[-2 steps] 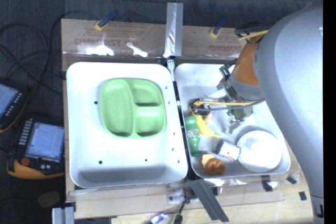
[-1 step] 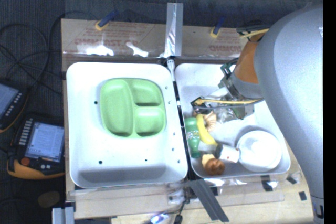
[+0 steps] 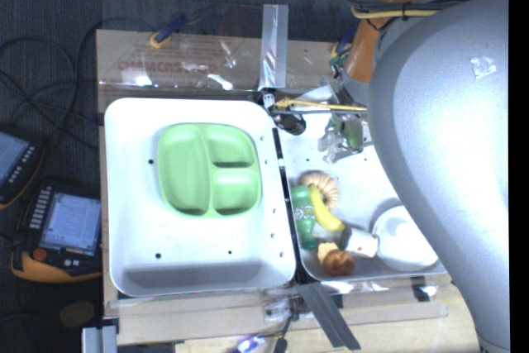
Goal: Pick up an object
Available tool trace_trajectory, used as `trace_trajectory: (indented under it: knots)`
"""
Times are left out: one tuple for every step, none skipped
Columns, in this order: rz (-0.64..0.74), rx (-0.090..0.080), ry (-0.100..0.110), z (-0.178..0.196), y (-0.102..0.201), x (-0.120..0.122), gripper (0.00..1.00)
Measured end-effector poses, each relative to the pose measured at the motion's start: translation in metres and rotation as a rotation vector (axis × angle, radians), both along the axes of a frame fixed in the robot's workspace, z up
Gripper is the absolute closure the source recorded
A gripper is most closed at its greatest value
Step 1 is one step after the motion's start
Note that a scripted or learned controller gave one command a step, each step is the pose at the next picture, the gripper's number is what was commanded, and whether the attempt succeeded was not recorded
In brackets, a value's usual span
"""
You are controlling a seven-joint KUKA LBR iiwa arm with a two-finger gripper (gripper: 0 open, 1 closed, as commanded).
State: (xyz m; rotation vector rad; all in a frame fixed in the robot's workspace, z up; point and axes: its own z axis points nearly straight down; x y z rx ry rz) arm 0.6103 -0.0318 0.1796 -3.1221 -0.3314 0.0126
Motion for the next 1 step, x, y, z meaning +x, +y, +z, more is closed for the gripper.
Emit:
trace_trajectory:
  knots:
    - [-0.002,0.0,0.0,0.0001,-0.0009,-0.0001,0.0]
